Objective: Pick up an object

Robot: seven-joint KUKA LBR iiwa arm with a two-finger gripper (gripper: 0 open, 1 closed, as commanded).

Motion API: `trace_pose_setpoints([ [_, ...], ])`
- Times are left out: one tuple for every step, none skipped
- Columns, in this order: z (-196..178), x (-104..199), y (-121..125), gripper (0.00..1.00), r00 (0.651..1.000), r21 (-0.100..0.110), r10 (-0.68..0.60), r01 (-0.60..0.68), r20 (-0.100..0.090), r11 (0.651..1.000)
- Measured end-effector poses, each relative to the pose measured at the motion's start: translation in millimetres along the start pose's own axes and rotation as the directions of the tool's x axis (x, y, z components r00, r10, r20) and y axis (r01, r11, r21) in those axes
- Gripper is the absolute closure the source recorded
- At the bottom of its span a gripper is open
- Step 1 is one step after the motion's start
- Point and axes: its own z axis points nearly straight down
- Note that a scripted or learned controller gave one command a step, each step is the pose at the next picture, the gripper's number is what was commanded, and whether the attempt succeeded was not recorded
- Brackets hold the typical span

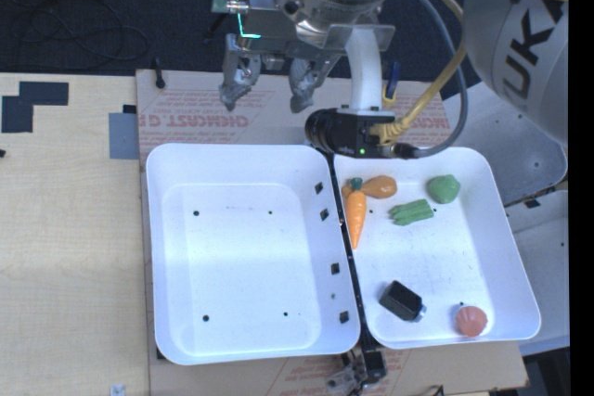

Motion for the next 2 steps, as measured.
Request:
trace_pose_setpoints([
  [-9.6,1.0,-0.2,1.0,1.0,0.004,-0.004,0.004,0.001,1.0],
  [-9.1,1.4,-0.4,0.0,1.0,0.005,-0.004,0.004,0.002,1.0],
])
